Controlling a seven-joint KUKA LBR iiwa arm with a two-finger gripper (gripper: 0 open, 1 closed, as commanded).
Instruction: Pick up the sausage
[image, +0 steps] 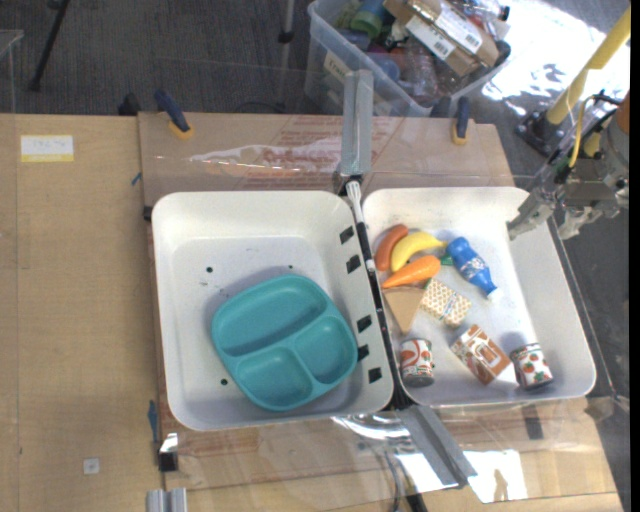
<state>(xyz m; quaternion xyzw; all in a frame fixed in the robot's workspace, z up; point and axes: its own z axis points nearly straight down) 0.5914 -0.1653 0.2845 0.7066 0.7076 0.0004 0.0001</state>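
Camera view: the gripper hangs over the right bin's upper right rim; whether its fingers are apart or together cannot be told. What appears to be the sausage, orange-red, lies at the bin's upper left, touching a banana. A teal divided plate occupies the left bin.

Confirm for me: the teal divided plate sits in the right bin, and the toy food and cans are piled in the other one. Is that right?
Not quite. The camera view shows the teal divided plate in the left bin, not the right. The toy food, such as the banana and the blue bottle, and the cans lie in the right bin.
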